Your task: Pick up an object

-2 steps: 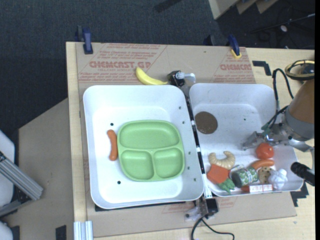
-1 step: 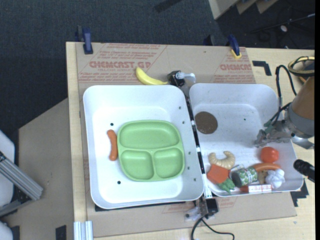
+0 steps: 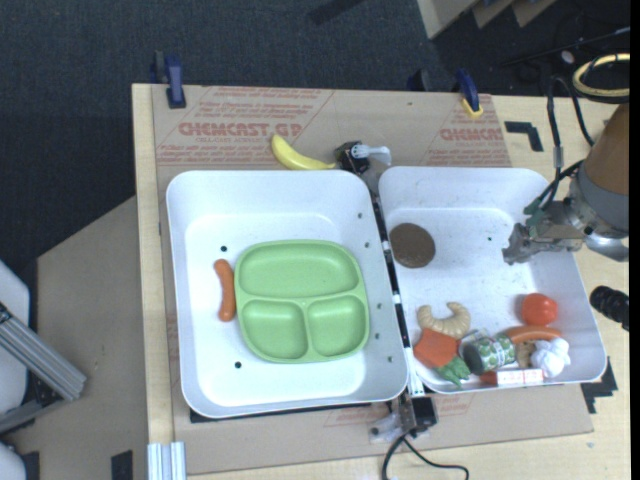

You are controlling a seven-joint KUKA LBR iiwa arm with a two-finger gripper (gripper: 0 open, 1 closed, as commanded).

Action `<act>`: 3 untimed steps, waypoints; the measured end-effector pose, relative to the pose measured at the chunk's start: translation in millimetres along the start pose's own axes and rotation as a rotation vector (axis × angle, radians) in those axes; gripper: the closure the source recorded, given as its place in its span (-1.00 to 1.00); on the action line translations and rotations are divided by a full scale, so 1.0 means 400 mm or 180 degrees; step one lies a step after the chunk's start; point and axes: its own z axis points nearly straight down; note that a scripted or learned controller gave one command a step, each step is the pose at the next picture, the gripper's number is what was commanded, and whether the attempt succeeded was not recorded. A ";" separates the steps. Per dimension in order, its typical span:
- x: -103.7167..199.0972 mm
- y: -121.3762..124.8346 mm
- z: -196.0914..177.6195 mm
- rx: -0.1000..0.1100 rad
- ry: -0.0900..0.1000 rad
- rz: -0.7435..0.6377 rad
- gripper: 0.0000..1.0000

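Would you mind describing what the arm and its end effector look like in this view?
The arm is a rounded grey body with an orange-brown band above the wrist. Dark cables run along it near the wrist, one with a hint of green. The end effector is a small, dull grey metal assembly, too blurred to make out its fingers.

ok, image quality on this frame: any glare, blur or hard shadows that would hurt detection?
Camera view: lighting is soft and even, with only faint shadows under the green tray; the white left bin is bright but shows no blown-out glare; the tool and arm look slightly soft; the small items clustered in the right bin's near corner are hard to separate at this resolution.
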 end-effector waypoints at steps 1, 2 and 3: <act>-0.003 0.001 0.006 0.0004 0.0002 0.0006 -1.00; -0.175 -0.073 -0.050 -0.0006 -0.0010 0.0019 -1.00; -0.142 -0.119 0.304 0.0022 0.0015 0.0008 -1.00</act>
